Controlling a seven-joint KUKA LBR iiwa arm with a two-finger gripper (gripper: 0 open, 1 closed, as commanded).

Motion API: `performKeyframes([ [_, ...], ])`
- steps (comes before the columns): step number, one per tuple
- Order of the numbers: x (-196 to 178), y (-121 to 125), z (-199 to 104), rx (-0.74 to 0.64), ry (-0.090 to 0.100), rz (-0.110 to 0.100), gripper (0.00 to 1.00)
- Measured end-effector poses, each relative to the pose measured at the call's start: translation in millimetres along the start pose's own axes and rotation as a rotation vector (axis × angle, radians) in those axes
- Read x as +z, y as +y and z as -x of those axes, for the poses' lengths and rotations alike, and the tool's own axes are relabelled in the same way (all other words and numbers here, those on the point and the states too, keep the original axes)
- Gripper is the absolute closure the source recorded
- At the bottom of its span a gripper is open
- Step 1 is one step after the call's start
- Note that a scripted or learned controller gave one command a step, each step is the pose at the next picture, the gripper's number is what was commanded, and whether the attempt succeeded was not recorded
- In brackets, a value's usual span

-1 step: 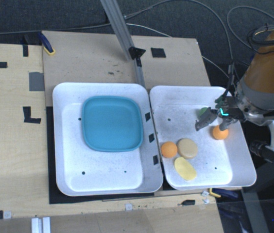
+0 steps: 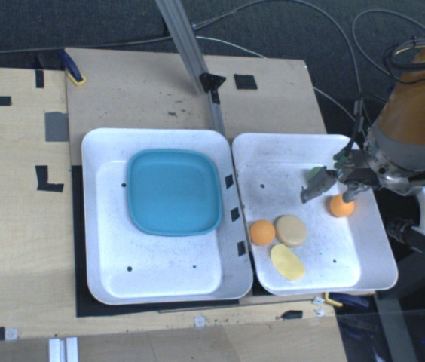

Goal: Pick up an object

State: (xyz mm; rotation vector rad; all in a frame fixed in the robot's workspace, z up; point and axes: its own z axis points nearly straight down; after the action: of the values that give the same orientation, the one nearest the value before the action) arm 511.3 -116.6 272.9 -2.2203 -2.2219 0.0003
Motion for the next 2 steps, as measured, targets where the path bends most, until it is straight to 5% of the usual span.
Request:
performKeyframes([
  [2,87.7,1.1,1.9,0.0,0.0,-0.004,0.0],
])
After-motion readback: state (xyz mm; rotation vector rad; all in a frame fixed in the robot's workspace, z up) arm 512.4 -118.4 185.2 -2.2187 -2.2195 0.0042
